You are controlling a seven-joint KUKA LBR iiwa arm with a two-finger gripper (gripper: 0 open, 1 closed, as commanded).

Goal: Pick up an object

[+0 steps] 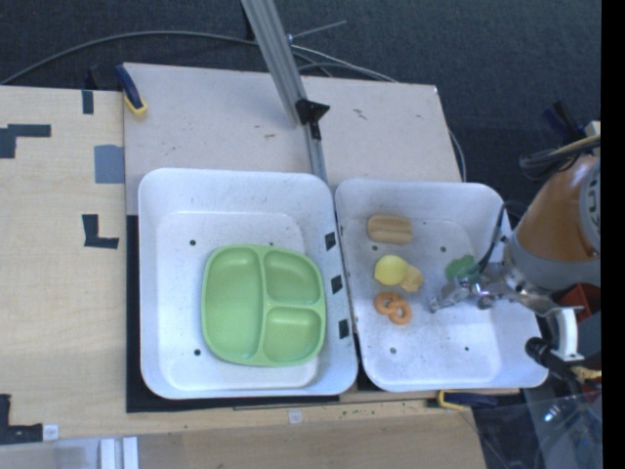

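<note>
The right bin [459, 364] holds several small objects. A tan bread-like piece [390, 229] lies near its far side. Below it sits a yellow lump [393, 271], and an orange ring-shaped piece [394, 308] lies just in front of that. A small green object [461, 266] rests toward the bin's right side. My gripper [451, 293] reaches in from the right, low over the bin floor, right beside and just in front of the green object. Whether it touches the green object is unclear. The orange wrist band [559, 225] hangs over the bin's right rim.
The left bin [156, 262] carries a green divided plate [264, 305]. A slanted metal pole [278, 47] crosses the bench behind the bins. Cables lie on the dark floor at the back and right.
</note>
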